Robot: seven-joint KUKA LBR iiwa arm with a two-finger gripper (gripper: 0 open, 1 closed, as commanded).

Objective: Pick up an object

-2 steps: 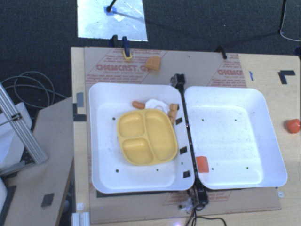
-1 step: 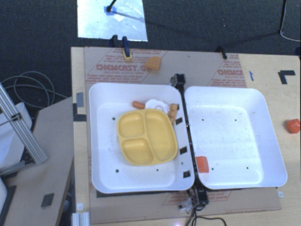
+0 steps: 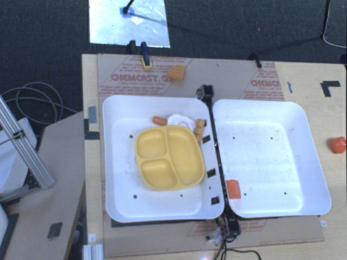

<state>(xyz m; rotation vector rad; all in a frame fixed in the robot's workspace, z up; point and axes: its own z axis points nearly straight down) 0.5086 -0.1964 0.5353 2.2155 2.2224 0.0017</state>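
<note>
A yellow divided tray [image 3: 169, 157] lies in the left bin [image 3: 119, 199]; an orange block [image 3: 232, 188] sits at the right bin's [image 3: 309, 199] front-left corner.

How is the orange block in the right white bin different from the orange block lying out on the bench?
The orange block in the right bin sits inside the bin's near left corner, while the orange block on the bench lies outside both bins, at the view's right edge. The bin block shows a flat, squarish face; the bench block looks rounder and is partly cut off by the frame. Both are small and orange-red.
</note>
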